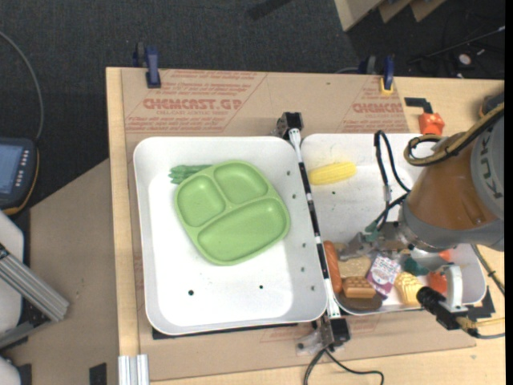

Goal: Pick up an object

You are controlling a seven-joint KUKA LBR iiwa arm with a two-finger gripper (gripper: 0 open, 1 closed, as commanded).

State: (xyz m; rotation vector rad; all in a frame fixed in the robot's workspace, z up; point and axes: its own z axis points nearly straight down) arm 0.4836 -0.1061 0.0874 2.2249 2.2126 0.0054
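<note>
Over the right bin (353, 155), at four o'clock, the gripper (383, 247) hangs above piled toy food (377, 277); whether it's clamped, I cannot tell. Crowding could spoil the grab.

The shallow white plastic bins (160, 295) look smooth and faintly glossy. The green divided plastic plate (232, 211) is smooth and matt. The brown printed paper sheet (208, 103) covering the pale wooden counter (128, 239) looks dull and flat.
</note>
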